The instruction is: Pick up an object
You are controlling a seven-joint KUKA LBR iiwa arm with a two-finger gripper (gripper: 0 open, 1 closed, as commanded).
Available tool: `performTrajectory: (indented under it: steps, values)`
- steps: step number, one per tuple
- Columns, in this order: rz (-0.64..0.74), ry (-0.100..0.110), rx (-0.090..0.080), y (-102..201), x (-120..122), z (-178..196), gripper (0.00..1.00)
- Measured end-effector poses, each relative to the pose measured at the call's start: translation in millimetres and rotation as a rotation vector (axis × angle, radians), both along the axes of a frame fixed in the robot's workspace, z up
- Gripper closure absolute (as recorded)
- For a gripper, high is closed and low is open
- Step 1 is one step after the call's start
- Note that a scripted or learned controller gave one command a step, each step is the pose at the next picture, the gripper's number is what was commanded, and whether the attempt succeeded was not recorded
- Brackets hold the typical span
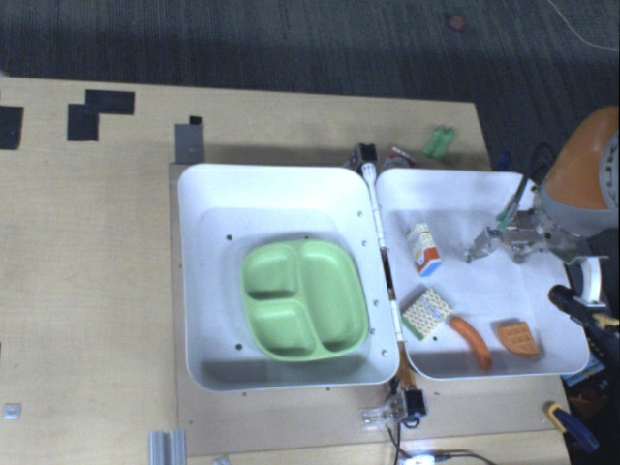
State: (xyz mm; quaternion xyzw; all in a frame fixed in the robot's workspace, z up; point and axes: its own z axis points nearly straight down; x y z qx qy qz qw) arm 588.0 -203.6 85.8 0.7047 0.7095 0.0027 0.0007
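Nothing's picked up yet, as far as I can tell. The gripper (481, 248) hangs over the right bin (455, 192), fingers spread wide with nothing between them. The small carton (422, 248) sits just to its left — probably the target. Patterned packet (425, 313), orange sausage-shaped toy (471, 342) and waffle piece (517, 338) lie nearer the front. The whole grab is left to do.

worktop (87, 289): pale wood, black tape patches (97, 114) at left | floor (291, 27): dark grey carpet, thin cable (562, 13) top right | light: even
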Motion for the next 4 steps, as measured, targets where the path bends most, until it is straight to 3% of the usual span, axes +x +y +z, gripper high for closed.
performTrajectory:
  steps: [1, 2, 3, 4]
  values:
    - [-0.002, -0.002, -0.001, 97, -59, 1, 0.00]
    - [-0.001, -0.010, -0.004, 96, -57, 13, 1.00]
    - [-0.005, -0.005, -0.007, 14, -10, 1, 1.00]
    - [-0.003, -0.001, -0.004, 16, -11, 0, 0.00]
